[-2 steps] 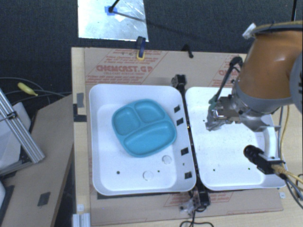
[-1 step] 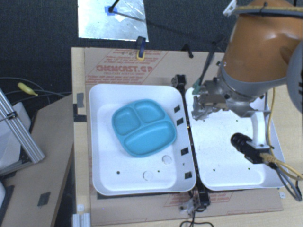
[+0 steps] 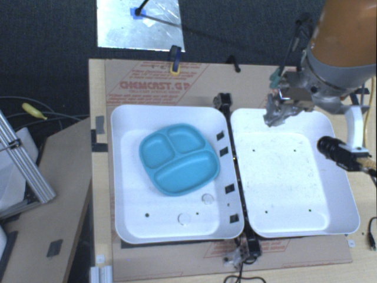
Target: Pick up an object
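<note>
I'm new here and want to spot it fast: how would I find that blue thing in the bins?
Start from the two white bins and take the left bin. The blue plate lies flat near its middle. It is the one big coloured piece there, split into three compartments, unlike the small pale discs beside it.

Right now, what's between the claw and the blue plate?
In the camera view: the black divider where the bins meet, between claw and blue plate.
</note>
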Controlling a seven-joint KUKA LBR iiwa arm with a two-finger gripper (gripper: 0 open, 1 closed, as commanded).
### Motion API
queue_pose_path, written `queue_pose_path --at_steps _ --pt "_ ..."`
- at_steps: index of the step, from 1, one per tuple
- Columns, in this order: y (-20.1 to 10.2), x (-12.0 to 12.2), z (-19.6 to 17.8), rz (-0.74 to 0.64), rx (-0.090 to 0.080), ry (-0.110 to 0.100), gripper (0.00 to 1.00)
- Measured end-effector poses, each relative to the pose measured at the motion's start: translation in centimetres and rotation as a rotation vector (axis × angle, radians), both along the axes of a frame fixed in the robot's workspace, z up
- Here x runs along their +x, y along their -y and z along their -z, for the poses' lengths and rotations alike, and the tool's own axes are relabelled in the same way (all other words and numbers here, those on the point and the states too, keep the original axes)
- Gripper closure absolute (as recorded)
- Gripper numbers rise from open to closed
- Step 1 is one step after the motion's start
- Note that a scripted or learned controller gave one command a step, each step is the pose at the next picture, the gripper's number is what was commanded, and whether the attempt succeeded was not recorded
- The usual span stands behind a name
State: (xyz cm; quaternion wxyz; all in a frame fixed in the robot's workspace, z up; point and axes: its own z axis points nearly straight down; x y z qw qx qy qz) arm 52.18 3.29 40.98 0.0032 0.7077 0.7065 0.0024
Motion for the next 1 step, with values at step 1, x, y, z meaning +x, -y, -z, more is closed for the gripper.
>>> queue_pose_path --at_steps 1 --pt "-1.13 -3.62 1.08 -0.006 0.002 -0.007 1.00"
